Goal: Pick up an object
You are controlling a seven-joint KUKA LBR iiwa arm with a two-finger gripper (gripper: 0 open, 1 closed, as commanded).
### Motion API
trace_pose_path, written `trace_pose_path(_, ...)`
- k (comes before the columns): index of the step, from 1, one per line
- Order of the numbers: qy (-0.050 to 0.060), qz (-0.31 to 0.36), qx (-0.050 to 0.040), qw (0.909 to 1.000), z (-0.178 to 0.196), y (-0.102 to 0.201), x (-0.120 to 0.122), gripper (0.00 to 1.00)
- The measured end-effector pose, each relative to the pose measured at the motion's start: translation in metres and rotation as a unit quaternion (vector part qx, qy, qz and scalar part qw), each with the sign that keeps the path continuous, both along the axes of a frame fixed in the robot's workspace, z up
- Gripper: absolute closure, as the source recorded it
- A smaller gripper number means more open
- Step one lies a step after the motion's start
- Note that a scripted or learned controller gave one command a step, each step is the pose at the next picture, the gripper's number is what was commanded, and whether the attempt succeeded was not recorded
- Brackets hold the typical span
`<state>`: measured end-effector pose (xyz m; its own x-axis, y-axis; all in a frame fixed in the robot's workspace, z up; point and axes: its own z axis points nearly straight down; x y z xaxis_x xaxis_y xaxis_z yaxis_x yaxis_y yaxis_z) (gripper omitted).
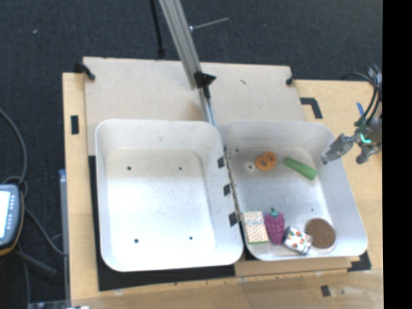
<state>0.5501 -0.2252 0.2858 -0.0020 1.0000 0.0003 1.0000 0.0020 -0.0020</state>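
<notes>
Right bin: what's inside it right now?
Right bin holds an orange ring, green stick, patterned box, purple fruit, spotted block, brown disc.

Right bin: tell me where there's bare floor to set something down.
Bare floor in the right bin lies mid-bin, between the orange ring and green stick above and the crowded near edge: box, purple piece, brown disc.

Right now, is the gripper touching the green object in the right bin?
Apart. The camera view shows bare white bin floor between the gripper, at the right bin's rim, and the green object.
</notes>
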Motion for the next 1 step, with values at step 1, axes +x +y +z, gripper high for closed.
trace_pose_path(1,-0.002,0.001,-0.0009,1.0000,0.0023,-0.0001,0.0007,0.00)
